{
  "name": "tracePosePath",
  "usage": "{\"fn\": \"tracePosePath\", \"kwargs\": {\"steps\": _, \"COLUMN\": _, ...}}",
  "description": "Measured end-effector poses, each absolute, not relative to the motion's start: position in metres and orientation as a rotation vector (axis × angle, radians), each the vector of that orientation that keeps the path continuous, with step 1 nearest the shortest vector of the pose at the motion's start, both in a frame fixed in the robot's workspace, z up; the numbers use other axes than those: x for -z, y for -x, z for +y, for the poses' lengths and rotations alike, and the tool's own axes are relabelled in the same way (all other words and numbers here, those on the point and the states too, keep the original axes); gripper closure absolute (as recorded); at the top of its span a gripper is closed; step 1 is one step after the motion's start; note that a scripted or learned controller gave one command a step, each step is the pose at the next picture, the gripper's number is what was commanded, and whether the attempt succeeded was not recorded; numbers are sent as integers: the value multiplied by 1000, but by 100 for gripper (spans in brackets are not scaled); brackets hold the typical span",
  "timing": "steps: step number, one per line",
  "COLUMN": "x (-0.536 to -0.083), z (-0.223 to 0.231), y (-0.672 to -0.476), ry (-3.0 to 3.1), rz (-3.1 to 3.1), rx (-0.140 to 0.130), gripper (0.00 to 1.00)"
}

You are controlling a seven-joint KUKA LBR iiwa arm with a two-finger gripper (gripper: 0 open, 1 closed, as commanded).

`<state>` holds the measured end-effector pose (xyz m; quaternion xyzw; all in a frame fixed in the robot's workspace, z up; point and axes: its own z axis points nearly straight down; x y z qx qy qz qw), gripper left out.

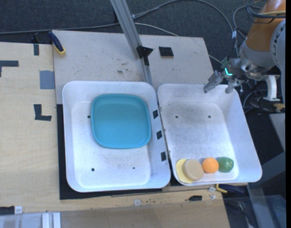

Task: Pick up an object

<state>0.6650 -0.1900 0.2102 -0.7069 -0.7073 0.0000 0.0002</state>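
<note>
Objects sit in a tight row at the near edge of the right bin [240, 127]: a tan puck [193, 169] lying on a yellow disc [181, 171], an orange ball [210, 166] touching the puck, and a green ball [225, 164] touching the orange one. All four hug the bin's front wall.

The gripper [219, 85] hangs at the opposite, far rim of the same bin, near its far right corner. Two fingers show, spread apart with a clear gap between them, nothing held.

From the gripper, the row lies straight toward the front of the bench, across nearly the whole depth of the bin, well apart from it. Green ball is closest to directly in front of the gripper; puck and disc are off a bit to the side, toward the left bin [74, 141].

The row's long axis runs along the front wall, crosswise to the gripper's line of approach.

Judgement: the next move is a long travel forward and down. The balls touch, so fingers closing along the row may have no room; closing across it looks likelier, though the wall is tight behind.

The left bin holds a blue plate [120, 120], farther off.
</note>
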Motion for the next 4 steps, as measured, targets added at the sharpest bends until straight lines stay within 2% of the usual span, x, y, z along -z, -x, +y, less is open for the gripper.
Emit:
{"fn": "tracePosePath", "kwargs": {"steps": 1, "x": -210, "z": -190, "y": -665, "ry": 2220, "rz": -2222, "rx": 0, "gripper": 0}}
{"fn": "tracePosePath", "kwargs": {"steps": 4, "x": -87, "z": -183, "y": -668, "ry": 2219, "rz": -2221, "rx": -3, "gripper": 0}}
